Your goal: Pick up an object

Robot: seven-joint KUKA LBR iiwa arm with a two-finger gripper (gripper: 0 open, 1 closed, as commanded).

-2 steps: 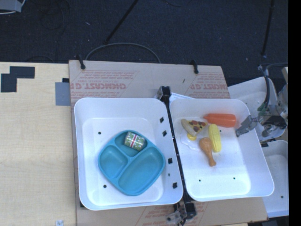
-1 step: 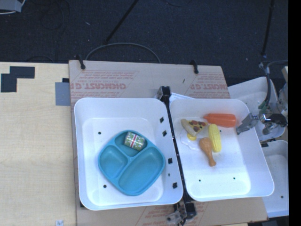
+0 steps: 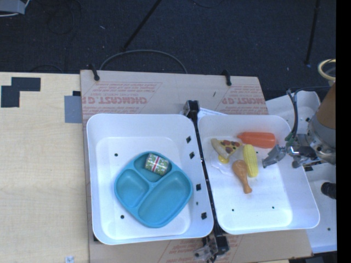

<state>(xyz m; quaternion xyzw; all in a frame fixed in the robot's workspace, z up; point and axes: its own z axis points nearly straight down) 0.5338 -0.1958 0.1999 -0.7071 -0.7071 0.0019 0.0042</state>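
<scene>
In the right bin (image 3: 274,212) lie several toy foods: an orange carrot-like piece (image 3: 256,139), a pizza slice (image 3: 226,146), a yellow corn cob (image 3: 250,160) and a brown drumstick (image 3: 241,175). My gripper (image 3: 272,159) hangs at the bin's right side, just right of the corn and below the carrot's end. Its grey fingers point left and down, and nothing shows between them. In the left bin (image 3: 104,130) a blue divided plate (image 3: 159,199) carries a small green and red can (image 3: 156,164) in its upper compartment.
A black divider (image 3: 200,174) with clips runs between the two bins. Cardboard (image 3: 164,95) lies under both bins. A pale wooden bench top (image 3: 38,174) stretches to the left. The arm's wrist and cables (image 3: 312,141) crowd the right bin's right rim.
</scene>
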